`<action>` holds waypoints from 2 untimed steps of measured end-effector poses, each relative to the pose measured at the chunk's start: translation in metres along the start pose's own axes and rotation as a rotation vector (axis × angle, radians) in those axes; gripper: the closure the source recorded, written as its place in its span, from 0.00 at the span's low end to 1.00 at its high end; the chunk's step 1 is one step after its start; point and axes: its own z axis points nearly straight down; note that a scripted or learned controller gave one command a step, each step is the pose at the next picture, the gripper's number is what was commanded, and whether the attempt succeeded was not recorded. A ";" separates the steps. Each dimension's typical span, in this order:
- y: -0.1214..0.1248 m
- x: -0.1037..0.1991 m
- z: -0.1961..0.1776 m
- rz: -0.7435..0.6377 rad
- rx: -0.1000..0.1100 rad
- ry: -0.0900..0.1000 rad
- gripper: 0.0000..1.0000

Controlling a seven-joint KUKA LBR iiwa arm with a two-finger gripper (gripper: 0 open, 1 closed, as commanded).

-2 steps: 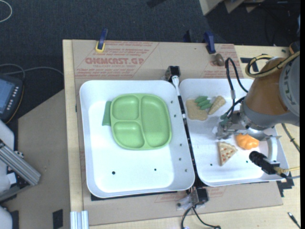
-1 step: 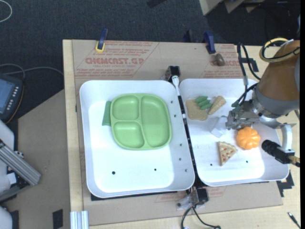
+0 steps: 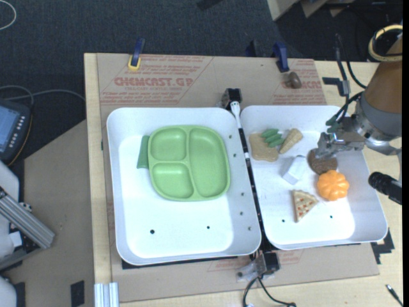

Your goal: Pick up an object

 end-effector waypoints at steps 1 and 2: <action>0.001 0.000 -0.006 0.000 0.005 0.001 1.00; -0.014 0.053 -0.016 -0.004 0.010 0.006 1.00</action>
